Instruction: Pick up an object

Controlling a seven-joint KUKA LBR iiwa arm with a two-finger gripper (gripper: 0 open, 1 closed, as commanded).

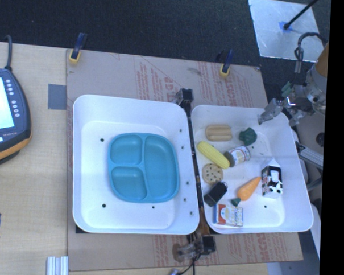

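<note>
**Gripper poised at the right bin's far corner**

Here your arm (314, 83) comes in from three o'clock and hangs over the upper right corner of the right bin (296, 225), wrist tilted down toward nine o'clock. The gripper (271, 113) sits at the bin's one o'clock rim; you cannot tell from this angle how far its fingers are spread, and nothing shows between them.

Below it, your candidates lie scattered in the right bin: a tan bread roll (218, 132) at eleven o'clock, a dark green piece (248, 135) just beside it, a yellow corn cob (213, 154) and a small jar (238, 156) touching near the middle, a cookie (212, 173), a black block (215, 192), a carrot (249, 188), a cow-print carton (271, 181) at four o'clock, and a red-and-white box (229, 215) at six o'clock.

The left bin (85, 159) holds a blue divided plate (143, 167). Both bins rest on a cardboard sheet (135, 75) clamped to the wooden bench (26, 213); a teach pendant (7, 115) lies at nine o'clock.
</note>
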